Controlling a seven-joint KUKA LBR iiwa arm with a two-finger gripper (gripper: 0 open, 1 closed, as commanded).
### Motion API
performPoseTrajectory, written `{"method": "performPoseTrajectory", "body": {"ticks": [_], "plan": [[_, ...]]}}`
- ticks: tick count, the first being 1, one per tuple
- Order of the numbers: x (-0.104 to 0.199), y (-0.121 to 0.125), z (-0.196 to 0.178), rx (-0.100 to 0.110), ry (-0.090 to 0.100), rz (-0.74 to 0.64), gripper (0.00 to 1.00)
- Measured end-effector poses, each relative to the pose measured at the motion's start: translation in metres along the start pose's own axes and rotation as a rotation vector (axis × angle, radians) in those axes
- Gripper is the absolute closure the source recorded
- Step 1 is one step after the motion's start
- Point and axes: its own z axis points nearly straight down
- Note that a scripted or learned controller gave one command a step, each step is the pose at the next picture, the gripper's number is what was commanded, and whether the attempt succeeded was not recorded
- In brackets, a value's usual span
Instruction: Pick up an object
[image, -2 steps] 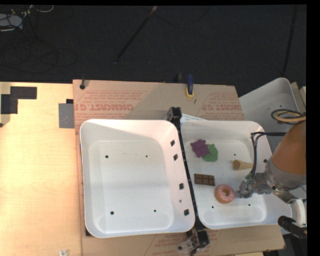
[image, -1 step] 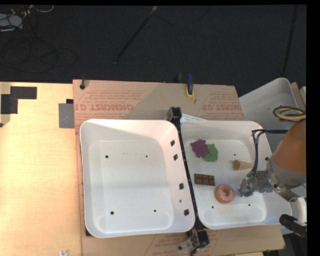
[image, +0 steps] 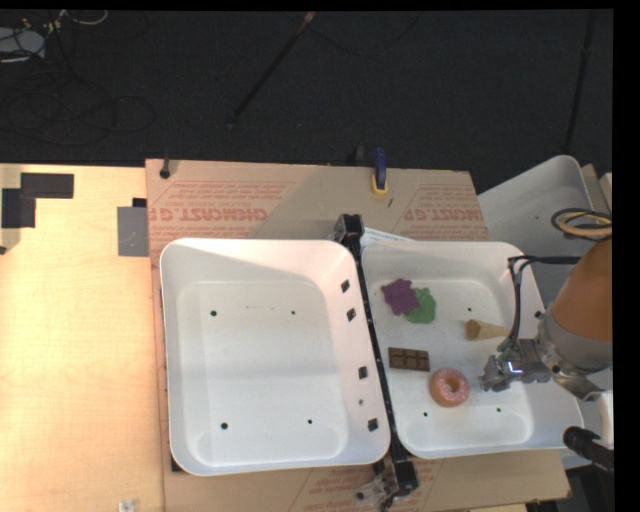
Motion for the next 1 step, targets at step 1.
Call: {"method": "performPoseTrajectory", "body": {"ticks": [1], "plan": [[-0.0012, -0.0006, -0.0093, 0.001, 0.0, 0.005, 1.0]]}}
